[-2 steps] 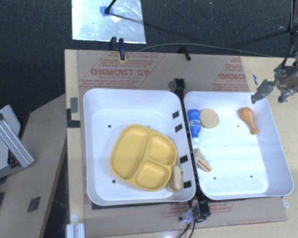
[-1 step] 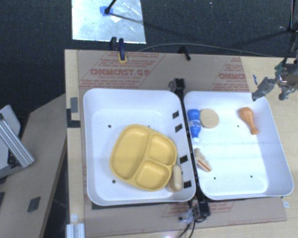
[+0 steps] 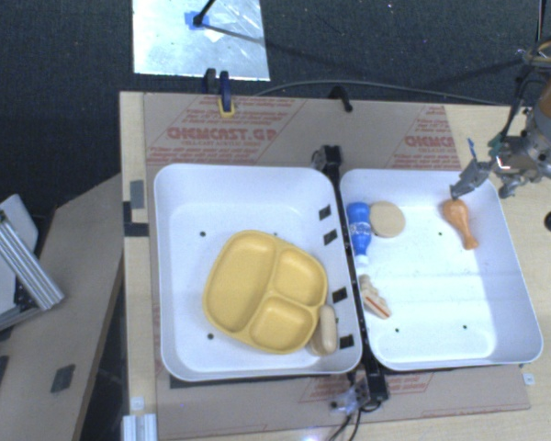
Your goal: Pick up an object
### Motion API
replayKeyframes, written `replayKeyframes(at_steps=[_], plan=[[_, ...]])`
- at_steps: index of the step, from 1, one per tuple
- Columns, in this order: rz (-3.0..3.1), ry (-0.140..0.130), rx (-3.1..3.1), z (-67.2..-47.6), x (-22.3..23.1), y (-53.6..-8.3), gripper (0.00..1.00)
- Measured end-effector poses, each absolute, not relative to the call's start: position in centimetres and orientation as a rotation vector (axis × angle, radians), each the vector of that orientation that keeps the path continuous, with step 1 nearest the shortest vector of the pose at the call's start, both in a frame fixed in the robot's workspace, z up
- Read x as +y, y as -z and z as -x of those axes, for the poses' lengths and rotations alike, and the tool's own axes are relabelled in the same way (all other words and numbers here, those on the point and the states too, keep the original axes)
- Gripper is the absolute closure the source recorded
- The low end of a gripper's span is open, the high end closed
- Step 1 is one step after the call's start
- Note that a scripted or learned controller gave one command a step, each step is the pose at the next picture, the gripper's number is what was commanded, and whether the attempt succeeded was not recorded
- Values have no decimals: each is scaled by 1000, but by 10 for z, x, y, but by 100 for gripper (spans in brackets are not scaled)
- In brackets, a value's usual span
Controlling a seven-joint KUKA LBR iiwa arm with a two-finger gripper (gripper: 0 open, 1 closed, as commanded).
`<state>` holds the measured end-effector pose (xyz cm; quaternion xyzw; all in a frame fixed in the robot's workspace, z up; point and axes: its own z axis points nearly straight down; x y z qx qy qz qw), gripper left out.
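An orange drumstick-shaped toy (image 3: 459,220) lies in the right bin (image 3: 459,338) near its far right corner. My gripper (image 3: 488,183) hovers just above and behind it at the bin's back rim, open, with nothing between its fingers. Along the right bin's left side lie a blue bottle (image 3: 358,221), a round beige cookie (image 3: 387,219) and a small striped hot-dog-like piece (image 3: 375,299). The left bin (image 3: 193,219) holds a yellow divided plate (image 3: 264,290) with a beige bread-like lump (image 3: 326,330) at its right edge.
The two bins meet at a black divider (image 3: 346,246) with clips. The arm (image 3: 546,108) comes in at the upper right. Cardboard (image 3: 257,127) lies under the bins, and a metal frame (image 3: 18,255) stands at the far left.
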<state>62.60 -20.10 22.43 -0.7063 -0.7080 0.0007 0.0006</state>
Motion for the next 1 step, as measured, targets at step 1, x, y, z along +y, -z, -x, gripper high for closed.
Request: replayKeyframes(at_steps=[1], plan=[[2217, -2, -2223, -630, -200, -162, 0]])
